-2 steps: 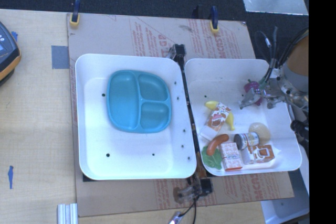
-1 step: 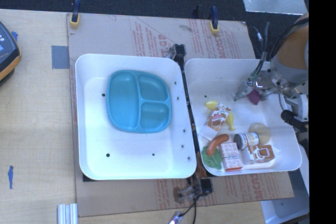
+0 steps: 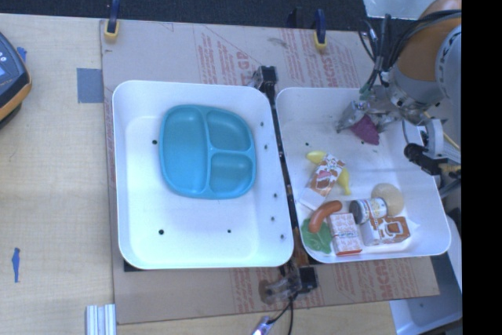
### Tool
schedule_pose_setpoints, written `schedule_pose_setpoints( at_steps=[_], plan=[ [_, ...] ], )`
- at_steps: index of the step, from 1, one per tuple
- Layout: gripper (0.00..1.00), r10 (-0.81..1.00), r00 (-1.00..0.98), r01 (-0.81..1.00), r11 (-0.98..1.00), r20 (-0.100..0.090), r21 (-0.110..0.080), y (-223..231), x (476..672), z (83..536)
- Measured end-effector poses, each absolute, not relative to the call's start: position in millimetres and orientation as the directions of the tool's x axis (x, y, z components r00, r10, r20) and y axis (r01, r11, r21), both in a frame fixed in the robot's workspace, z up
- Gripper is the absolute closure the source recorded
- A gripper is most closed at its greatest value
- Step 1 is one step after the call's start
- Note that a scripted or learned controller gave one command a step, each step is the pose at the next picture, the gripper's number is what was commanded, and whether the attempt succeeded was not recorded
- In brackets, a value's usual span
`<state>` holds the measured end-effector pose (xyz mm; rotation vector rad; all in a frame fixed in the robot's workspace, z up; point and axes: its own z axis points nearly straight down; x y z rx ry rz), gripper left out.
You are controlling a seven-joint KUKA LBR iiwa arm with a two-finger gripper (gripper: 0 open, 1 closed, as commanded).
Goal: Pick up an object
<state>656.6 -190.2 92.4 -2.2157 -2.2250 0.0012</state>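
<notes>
Seemingly end effector (image 3: 365, 115) over purple object (image 3: 367, 130); right bin (image 3: 302, 110).

The wooden bench (image 3: 55, 192) carries a brown cardboard sheet (image 3: 196, 51), held by clamps (image 3: 112, 17) at its far edge. Two white bins (image 3: 133, 169) lie side by side on the sheet. A piece of grey tape (image 3: 89, 85) sticks on the wood.
</notes>
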Motion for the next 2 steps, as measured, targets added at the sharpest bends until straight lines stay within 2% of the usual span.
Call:
schedule_pose_setpoints(
  at_steps=[1,2],
  plan=[
    [1.0,1.0,-0.007,1.0,0.007,-0.001,-0.003,-191,656.6,103],
    [1.0,1.0,-0.005,1.0,0.005,0.001,0.0,-136,657.2,168]
  ],
)
